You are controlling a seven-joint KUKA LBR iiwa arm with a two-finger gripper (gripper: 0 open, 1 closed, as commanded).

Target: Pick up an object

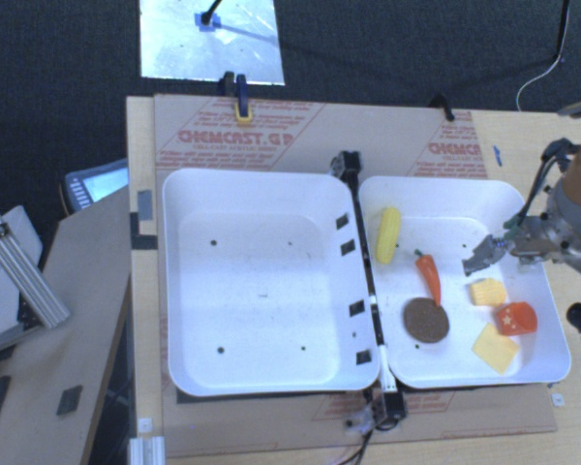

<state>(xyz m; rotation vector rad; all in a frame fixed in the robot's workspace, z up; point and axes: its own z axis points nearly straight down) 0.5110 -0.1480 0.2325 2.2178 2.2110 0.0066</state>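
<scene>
The right bin (445,201) holds several toy foods. A yellow corn cob (388,234) lies at its upper left, an orange carrot (429,276) near the middle, and a brown round patty (426,321) below it. At the right lie a small yellow cheese cube (488,292), a red-orange piece (517,318) and a larger yellow wedge (496,347). My gripper (484,256) reaches in from the right and hovers just above the small cheese cube, to the right of the carrot. Nothing shows between its fingers.
The left bin (261,279) stands beside the right one, split from it by a black clipped divider (360,269). Both rest on a cardboard sheet (300,134). A cable (547,61) hangs at the upper right.
</scene>
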